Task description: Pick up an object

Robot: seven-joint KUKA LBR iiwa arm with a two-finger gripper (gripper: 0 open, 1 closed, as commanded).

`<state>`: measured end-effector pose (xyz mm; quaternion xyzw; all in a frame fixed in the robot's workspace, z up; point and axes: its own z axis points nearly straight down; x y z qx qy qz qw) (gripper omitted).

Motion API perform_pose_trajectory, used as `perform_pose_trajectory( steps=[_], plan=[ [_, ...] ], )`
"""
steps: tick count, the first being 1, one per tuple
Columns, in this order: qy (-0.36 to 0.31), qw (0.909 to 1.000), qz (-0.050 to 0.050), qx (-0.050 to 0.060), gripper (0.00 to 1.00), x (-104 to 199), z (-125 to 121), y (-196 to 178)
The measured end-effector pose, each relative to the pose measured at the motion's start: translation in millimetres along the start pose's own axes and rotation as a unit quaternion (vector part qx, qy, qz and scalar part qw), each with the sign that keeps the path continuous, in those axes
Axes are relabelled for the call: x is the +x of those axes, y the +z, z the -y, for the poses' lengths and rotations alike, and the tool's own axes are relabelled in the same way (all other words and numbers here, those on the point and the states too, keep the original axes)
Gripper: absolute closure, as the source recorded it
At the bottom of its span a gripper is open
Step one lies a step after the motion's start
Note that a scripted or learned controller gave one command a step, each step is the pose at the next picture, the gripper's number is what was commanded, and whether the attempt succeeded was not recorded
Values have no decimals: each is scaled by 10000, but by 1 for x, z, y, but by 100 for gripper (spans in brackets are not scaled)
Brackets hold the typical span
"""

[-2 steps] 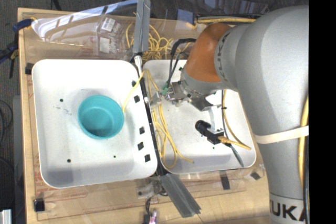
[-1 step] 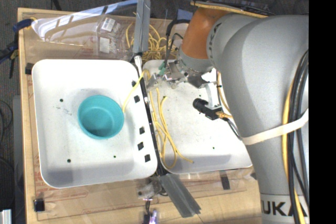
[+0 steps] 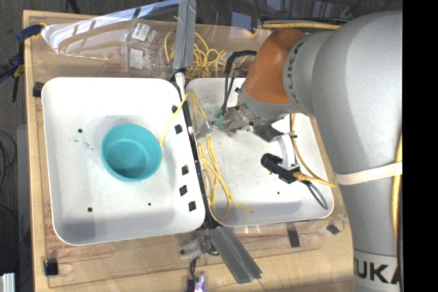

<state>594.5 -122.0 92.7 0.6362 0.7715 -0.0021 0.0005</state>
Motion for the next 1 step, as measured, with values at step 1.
perform_pose_trajectory(
  steps=[1],
  plan=[
    [-24, 10000, -12, 7, 100, 1, -1, -10]
  ],
)
